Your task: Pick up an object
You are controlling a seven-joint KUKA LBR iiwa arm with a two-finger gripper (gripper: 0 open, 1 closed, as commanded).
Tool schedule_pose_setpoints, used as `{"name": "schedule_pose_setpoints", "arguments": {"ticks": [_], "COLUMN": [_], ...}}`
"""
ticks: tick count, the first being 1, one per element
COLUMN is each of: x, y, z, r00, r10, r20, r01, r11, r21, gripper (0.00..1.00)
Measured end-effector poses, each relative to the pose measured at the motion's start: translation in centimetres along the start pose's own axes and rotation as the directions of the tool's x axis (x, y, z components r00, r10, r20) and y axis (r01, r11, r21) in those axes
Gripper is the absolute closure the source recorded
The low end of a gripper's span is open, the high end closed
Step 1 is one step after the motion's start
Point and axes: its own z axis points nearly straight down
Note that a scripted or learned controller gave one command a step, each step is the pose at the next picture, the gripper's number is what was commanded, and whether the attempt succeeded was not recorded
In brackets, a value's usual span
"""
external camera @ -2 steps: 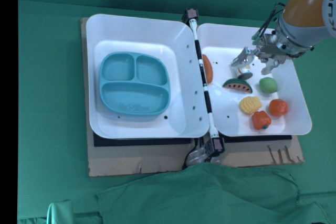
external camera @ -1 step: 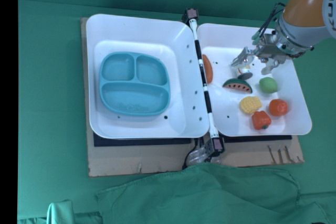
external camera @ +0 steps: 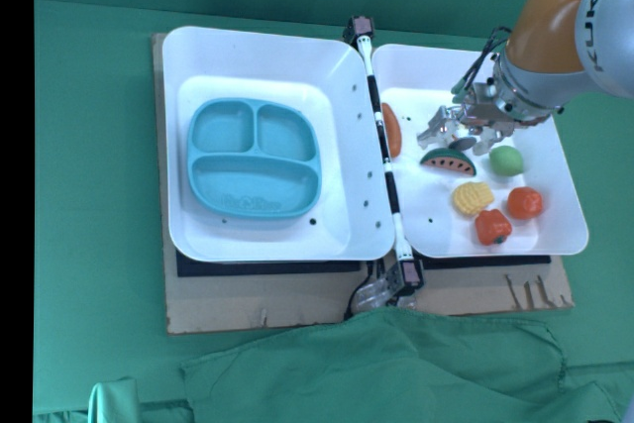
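My gripper (external camera: pixel 451 134) hangs over the right bin (external camera: pixel 565 213), just above the watermelon slice (external camera: pixel 449 162). Its metal fingers (external camera: pixel 436 132) point down and to the left, spread apart, with nothing between them. Right of the slice lies a green lime-like fruit (external camera: pixel 506 159). In front of these sit a yellow corn cob (external camera: pixel 473 199), a red pepper (external camera: pixel 492 227) and an orange fruit (external camera: pixel 525 203). An orange-red piece (external camera: pixel 392 131) rests against the bin's left wall.
The left bin (external camera: pixel 337 74) holds a blue divided plate (external camera: pixel 255 158). A black-and-white striped divider (external camera: pixel 384 154) runs between the two bins. Green cloth (external camera: pixel 396 371) bunches up in front of the bench.
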Motion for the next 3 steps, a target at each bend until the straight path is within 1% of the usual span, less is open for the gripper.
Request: {"name": "schedule_pose_setpoints", "arguments": {"ticks": [1,2,3], "x": [-0.1,-0.2,0.6], "y": [0.0,0.3,0.1], "z": [5.0,3.5,-1.8], "r00": [1.0,1.0,1.0], "r10": [0.001,0.004,-0.002], "r20": [0.001,0.003,0.001], "r01": [-0.001,-0.004,0.002], "r11": [1.0,1.0,1.0], "r21": [-0.002,-0.014,-0.012], "gripper": [0.0,1.0,1.0]}}
